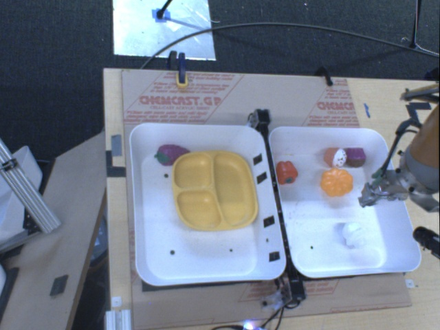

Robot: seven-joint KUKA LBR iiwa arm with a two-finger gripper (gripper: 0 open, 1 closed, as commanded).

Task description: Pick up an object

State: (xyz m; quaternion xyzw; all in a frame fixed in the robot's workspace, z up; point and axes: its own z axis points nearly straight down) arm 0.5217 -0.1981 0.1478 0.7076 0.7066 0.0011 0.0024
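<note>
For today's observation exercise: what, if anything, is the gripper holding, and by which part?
Nothing is held. The gripper hovers at the right bin's right side, beside the orange pumpkin-like toy, with nothing between its fingers.

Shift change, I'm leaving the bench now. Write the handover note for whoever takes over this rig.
Gripper: low over the right bin's right side, beside the orange toy; nothing visible between its fingers, and open or shut cannot be told.

Right bin: red toy at the left wall, a brown and orange piece with a white egg-like toy at the back, orange toy in the middle, white lump toward the front.

Left bin: yellow divided plate, purple toy behind it.

Done: nothing lifted yet.
Left: grasp and lift one object; the orange toy looks nearest.
</note>
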